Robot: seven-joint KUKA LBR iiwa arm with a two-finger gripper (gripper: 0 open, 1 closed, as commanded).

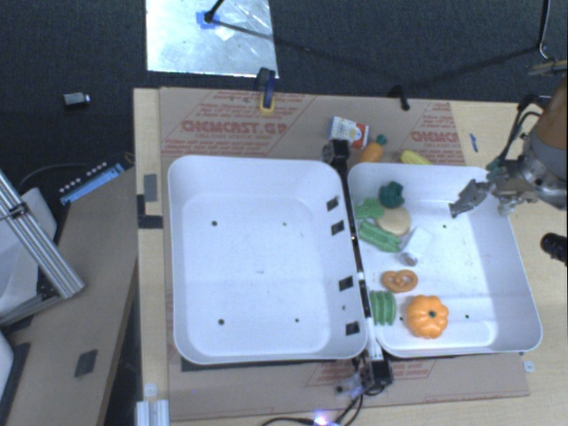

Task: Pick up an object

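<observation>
Bench (pixel 149 264) bears cardboard sheet (pixel 231 118); two white bins (pixel 191 171) side by side on it

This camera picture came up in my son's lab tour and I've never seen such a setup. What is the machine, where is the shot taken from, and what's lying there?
The picture is taken from one fixed camera above a bench, looking down at a slant. Two shallow white bins sit side by side: the left bin and the right bin. The machine reaching in from the right is a robot arm; its gripper hangs over the right bin's upper part, with nothing visible between its fingers. Toy foods lie along the right bin's left side: an orange pumpkin, a pretzel, green vegetables and a dark green piece. Its job is to pick one up.
</observation>
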